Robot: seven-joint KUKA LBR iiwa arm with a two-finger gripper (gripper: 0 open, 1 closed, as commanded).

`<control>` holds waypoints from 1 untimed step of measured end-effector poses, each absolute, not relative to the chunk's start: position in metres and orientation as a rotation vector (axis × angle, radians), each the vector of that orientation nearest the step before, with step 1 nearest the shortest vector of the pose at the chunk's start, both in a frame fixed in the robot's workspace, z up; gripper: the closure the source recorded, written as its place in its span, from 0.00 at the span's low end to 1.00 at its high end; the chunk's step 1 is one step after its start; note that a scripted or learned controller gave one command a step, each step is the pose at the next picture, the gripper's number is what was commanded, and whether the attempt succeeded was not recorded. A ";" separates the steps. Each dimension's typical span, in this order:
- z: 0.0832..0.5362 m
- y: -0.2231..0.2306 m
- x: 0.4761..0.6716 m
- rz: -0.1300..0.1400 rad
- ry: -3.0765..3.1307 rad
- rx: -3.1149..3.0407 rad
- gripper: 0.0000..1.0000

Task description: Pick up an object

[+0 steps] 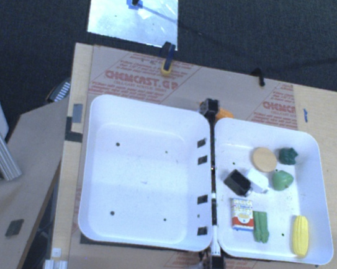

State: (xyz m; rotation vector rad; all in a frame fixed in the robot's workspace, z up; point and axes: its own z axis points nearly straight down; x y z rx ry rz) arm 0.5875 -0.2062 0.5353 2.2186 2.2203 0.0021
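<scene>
seven things sit in the right bin [321,185]: tan disc [264,159], two green lumps [288,156] [282,180], black block [236,182], red box [242,214], green pod [261,226], corn [300,235]. left bin [97,170] beside it. my claw's state, i cannot tell.

The clear sheet [182,83] covering the bench reads "CHEMCAST GP" in red near its far edge, left of middle. A fainter red print near the far right corner cannot be read with certainty.
</scene>
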 end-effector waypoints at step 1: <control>0.535 -0.206 0.581 0.001 2.220 2.219 1.00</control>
